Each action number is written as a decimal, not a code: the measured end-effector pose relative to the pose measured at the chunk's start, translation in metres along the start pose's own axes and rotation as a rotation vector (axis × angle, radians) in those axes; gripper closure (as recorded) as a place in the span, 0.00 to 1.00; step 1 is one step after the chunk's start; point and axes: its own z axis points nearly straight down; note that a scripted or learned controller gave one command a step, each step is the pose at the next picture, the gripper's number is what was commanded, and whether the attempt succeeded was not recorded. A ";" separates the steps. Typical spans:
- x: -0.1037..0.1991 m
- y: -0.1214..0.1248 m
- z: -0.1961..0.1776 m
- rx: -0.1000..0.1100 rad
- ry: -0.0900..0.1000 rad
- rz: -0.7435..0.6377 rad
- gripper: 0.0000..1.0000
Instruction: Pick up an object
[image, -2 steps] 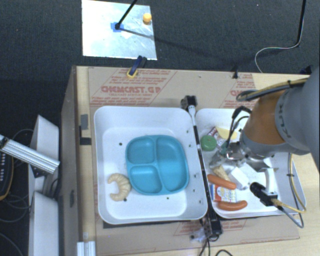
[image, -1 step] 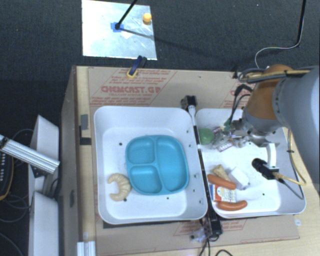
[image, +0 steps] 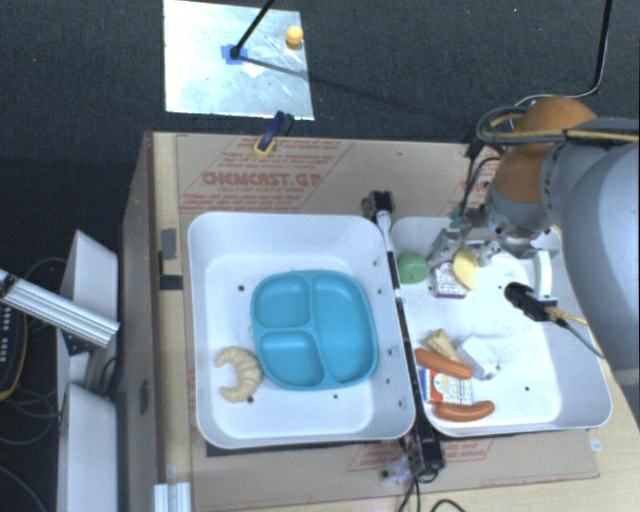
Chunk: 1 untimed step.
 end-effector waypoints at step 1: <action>0.000 0.001 -0.011 -0.003 -0.002 -0.004 1.00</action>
